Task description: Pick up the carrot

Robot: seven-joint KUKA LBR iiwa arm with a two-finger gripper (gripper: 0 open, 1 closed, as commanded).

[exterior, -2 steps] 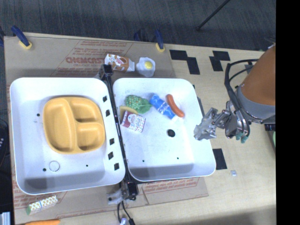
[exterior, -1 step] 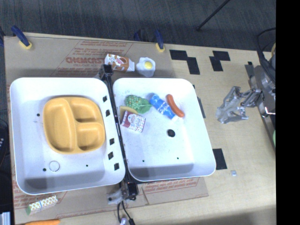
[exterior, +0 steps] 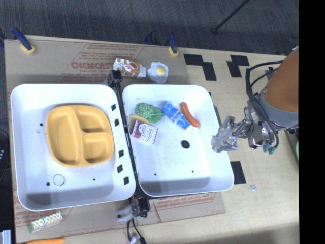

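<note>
Right now our gripper hangs over the right bin's rim at three o'clock, fingers spread and holding nothing. We see the carrot at about one o'clock in that bin, touching the blue bottle. We risk pinching the bottle too, or nudging the carrot so it rolls away.
</note>
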